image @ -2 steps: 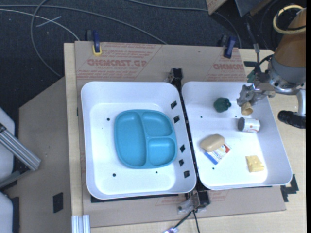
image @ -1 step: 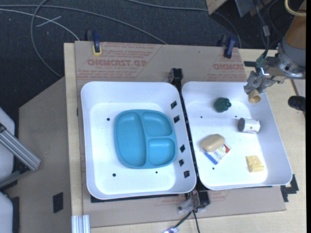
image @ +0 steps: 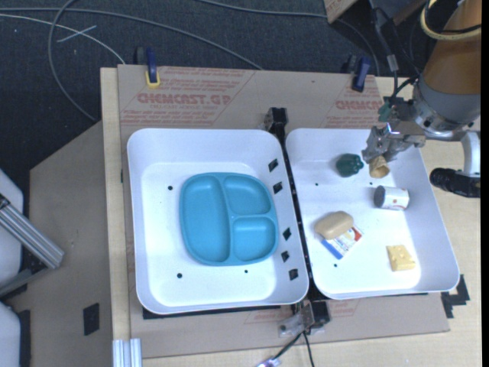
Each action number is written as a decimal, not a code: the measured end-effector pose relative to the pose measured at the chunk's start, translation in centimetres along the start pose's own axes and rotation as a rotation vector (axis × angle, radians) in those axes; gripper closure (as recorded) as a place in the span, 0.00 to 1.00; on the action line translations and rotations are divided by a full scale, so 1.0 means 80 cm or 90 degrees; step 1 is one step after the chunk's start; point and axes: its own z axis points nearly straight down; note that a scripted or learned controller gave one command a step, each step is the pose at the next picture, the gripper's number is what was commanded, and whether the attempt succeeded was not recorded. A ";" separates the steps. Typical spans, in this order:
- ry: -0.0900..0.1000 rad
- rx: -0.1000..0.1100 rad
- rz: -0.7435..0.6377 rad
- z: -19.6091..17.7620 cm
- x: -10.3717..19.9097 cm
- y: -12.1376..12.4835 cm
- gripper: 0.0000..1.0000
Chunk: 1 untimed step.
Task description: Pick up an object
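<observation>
My gripper (image: 379, 157) hangs over the back of the right bin (image: 435, 228), reaching in from the right. A small tan piece (image: 380, 171) sits right at its tip; I cannot tell whether it is held or lying on the bin floor. A dark green lump (image: 349, 164) lies just left of the gripper. A short white cylinder with a red end (image: 392, 198) lies a little in front of it. Nearer the front are a tan bun-like object (image: 334, 223) resting on a red, white and blue packet (image: 346, 242), and a yellow block (image: 400, 257).
The left bin (image: 153, 167) holds a blue divided plate (image: 228, 217). A black divider with clips (image: 284, 197) runs between the bins. Blue clamps (image: 153, 71) hold the cardboard at the back. Cables lie on the dark floor beyond.
</observation>
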 end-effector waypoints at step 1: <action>0.000 0.000 0.000 0.010 0.055 -0.014 1.00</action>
